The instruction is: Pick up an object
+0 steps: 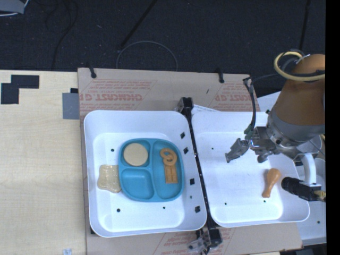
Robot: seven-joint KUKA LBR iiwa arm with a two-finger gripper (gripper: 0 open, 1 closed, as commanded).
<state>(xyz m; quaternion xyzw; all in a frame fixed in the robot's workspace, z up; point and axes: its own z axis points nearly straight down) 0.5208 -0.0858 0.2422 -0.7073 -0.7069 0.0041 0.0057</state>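
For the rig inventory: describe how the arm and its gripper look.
The arm is a thick rounded body, orange-brown above and grey toward the wrist. A yellow cable loop sits on top, and a thin dark cable runs down its left side. The gripper is small, dark grey metal with angular fingers.

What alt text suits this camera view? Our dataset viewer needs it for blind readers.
A grey robot arm reaches from the right, its gripper above the right bin, apart from a tan drumstick-shaped toy lying there. The left bin holds a blue divided tray with a round cracker and a pretzel-like piece, plus a pale item beside it.
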